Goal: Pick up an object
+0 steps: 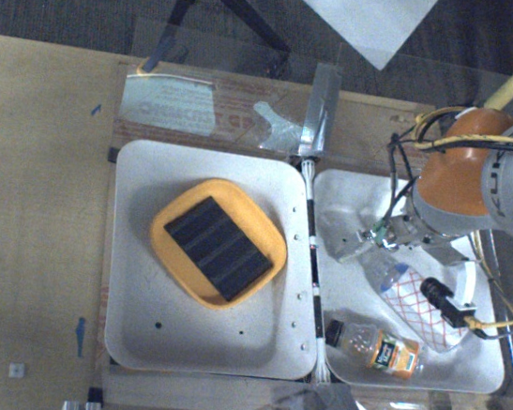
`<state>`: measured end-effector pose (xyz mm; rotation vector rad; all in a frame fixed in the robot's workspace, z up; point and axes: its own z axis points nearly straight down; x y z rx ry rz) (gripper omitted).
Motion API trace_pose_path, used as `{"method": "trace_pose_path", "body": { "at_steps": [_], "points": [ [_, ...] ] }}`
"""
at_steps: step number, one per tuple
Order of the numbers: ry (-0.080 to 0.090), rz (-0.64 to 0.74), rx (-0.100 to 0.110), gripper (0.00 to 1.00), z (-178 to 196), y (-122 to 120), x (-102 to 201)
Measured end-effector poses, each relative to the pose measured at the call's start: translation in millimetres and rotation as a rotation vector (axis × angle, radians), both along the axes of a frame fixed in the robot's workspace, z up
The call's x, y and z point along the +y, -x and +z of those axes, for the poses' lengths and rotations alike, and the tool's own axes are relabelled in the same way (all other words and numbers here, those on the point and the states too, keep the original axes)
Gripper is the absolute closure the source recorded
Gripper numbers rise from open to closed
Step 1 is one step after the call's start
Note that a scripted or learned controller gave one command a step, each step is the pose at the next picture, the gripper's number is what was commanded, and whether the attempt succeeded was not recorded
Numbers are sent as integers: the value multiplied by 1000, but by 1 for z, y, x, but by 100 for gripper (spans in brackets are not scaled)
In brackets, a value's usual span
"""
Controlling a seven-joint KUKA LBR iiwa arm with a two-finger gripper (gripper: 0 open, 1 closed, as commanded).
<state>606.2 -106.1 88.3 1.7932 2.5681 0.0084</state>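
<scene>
The gripper [377, 237] hangs low in the right bin [488, 379], just beside a clear bottle with a red net pattern [414, 295]. How wide its jaws stand, I cannot tell. An orange-labelled bottle [375, 347] lies near the front wall. The left bin [117, 322] holds a yellow dish with a dark ribbed inset [218, 241].

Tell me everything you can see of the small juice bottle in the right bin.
The juice bottle lies on its side along the near wall of the right bin, dark cap pointing toward the left bin. It looks like clear plastic, with an orange and green label round its body. The gripper is well away, further back in the bin.
</scene>
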Motion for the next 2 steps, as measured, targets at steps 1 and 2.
{"method": "trace_pose_path", "body": {
  "at_steps": [1, 2],
  "points": [
    [-1, -3, -5, 100, 11, -1, -1],
    [-1, 181, 11, 100, 96, 61, 47]
  ]
}}
